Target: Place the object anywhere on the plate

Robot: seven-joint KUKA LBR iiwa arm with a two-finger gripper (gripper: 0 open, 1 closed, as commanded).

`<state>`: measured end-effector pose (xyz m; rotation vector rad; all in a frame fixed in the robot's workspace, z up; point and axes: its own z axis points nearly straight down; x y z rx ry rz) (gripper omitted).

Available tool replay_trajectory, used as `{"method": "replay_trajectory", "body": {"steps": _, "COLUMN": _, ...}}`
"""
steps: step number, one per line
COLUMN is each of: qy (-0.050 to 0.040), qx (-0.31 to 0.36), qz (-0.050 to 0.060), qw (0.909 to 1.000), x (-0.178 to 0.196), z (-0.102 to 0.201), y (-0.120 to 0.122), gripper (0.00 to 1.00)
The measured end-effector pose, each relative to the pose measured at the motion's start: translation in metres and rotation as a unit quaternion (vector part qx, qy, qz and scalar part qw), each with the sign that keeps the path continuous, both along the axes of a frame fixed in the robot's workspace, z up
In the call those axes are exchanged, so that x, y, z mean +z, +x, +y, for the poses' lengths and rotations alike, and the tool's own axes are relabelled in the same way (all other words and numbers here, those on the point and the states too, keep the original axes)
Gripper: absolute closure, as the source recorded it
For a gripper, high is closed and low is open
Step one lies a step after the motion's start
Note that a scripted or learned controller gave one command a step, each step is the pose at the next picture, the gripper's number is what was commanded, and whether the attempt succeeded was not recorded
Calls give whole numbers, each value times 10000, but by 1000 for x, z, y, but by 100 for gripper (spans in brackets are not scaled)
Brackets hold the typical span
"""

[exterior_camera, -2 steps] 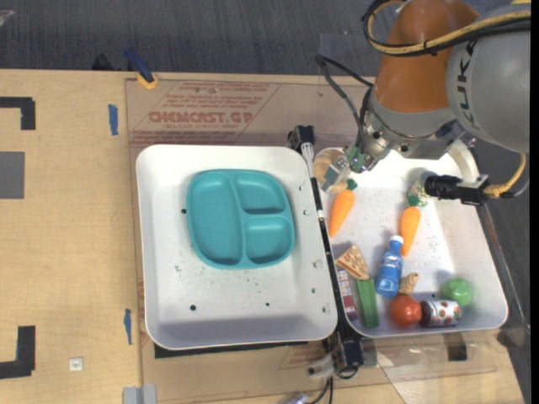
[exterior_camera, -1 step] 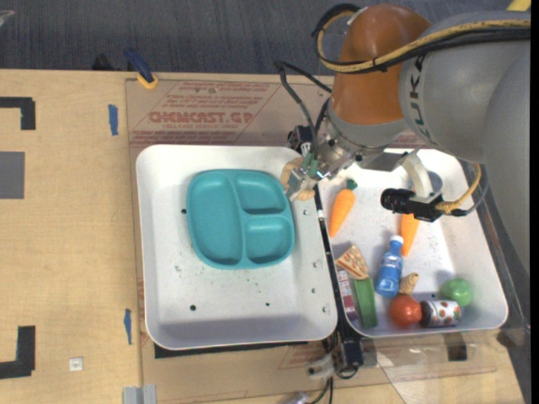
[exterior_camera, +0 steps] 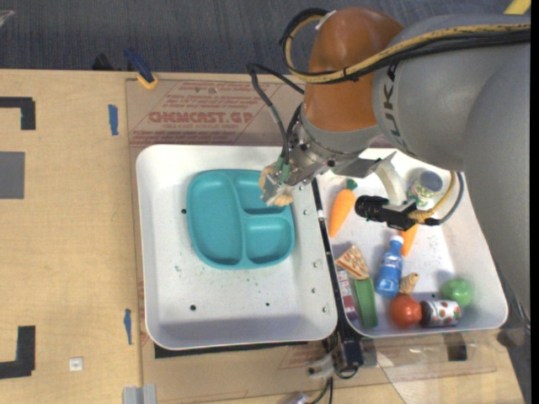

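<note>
The grey arm (exterior_camera: pixel 446 74) comes in from the right and bends down over the divide between the two bins. Its orange band (exterior_camera: pixel 347 66) sits above the wrist, which tilts left toward the left bin (exterior_camera: pixel 168 301). The fingers (exterior_camera: pixel 288 168) point down and to the left, drawn narrow around a small tan object (exterior_camera: pixel 277 194) clasped at their tips. That object hangs over the far right corner of the teal plate (exterior_camera: pixel 221 230), at the small far compartment just beside the plate's rim. Whether it touches the plate cannot be told.

The plate lies in the far half of the left bin and is split into one large left section and two smaller right ones.

A brown cardboard sheet (exterior_camera: pixel 160 129) lies under the bins on the surface (exterior_camera: pixel 59 225). It carries red print reading "CHEMCAST GP", with a smaller line above too fine to read. Black letters run along the arm's grey shell, partly cut off, with "UK" legible.

In the right bin (exterior_camera: pixel 487 263) a carrot (exterior_camera: pixel 340 210) lies near the divide. A blue bottle (exterior_camera: pixel 389 268), a red tomato (exterior_camera: pixel 405 311), a small can (exterior_camera: pixel 443 312) and a green apple (exterior_camera: pixel 457 291) sit nearer. Their labels are too small to read.
</note>
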<state>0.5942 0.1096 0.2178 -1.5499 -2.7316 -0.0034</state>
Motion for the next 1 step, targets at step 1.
{"method": "replay_trajectory", "body": {"steps": 1, "qy": -11, "qx": -11, "qz": 1, "qw": 10000, "x": 0, "z": -2, "y": 0, "gripper": 0}}
